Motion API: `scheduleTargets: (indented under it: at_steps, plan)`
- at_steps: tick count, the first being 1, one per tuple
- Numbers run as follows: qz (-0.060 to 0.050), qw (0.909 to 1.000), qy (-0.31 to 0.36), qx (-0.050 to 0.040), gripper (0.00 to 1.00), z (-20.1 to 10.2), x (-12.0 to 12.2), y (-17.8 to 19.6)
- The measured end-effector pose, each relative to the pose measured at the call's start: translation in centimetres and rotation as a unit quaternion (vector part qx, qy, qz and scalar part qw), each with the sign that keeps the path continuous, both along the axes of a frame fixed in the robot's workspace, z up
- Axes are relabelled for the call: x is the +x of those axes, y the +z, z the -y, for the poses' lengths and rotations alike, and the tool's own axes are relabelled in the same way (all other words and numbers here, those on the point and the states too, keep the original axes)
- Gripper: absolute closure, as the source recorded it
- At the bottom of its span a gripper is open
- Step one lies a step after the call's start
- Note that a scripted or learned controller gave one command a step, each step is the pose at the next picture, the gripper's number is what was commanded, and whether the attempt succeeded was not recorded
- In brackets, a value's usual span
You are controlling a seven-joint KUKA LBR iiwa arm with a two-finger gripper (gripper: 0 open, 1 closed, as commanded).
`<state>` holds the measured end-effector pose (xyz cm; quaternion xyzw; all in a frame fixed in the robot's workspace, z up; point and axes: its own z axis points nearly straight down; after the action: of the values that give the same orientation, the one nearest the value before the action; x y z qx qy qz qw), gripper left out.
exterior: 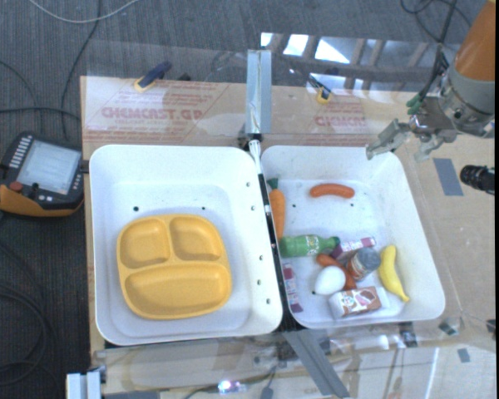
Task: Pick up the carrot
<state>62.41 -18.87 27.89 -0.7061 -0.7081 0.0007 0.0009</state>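
Observation:
The carrot [278, 212] is orange with a green top. It lies lengthwise against the left wall of the right bin [416, 223], green end toward the back. My gripper [399, 145] hangs above the back right corner of that bin, well away from the carrot to its upper right. Its fingers are spread open with nothing between them.
The right bin also holds a reddish sausage [331, 191], a green bottle [308, 244], a white egg [329, 281], a banana [392, 273], a small carton [356, 302] and other small items. A yellow divided tray [175, 264] sits in the left bin [150, 173]. A teach pendant [37, 174] lies off the bench's left side.

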Motion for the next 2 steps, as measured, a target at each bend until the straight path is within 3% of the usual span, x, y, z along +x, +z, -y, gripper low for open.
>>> scheduleTargets:
  at_steps: [1, 2]
  plan:
    - [0.000, 0.9966, 0.083, -0.0016, 0.00, 2.1, -1.6, -1.3]
    - [0.000, 0.9967, 0.082, 0.0006, 0.00, -5.2, 0.3, -14.1]
